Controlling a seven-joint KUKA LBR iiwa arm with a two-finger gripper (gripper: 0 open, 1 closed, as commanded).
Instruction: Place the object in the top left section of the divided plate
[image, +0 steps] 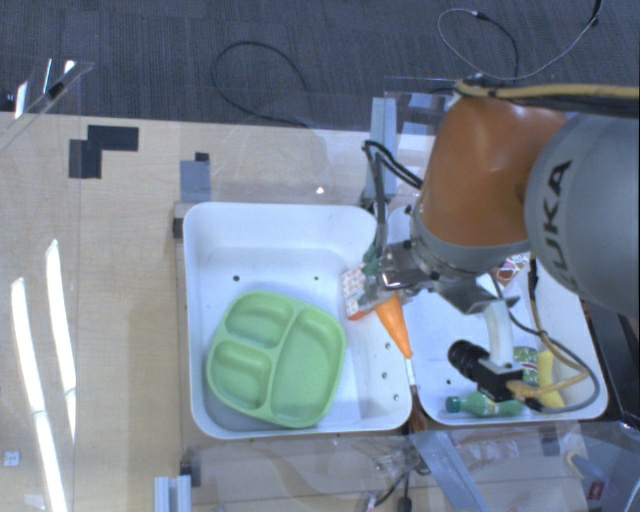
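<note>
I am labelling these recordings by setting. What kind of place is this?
Probably a robotics lab bench, not a kitchen: a KUKA arm reaches over two white bins, a green divided plate lies in one, and loose cables trail on grey carpet.

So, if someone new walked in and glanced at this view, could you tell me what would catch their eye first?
Most likely the bulky grey arm with its orange band, reaching in from the right and covering much of the right white bin. Next, the pale green divided plate lying low in the left white bin. Then the orange carrot-shaped toy, at the gripper over the divide between the bins.
</note>
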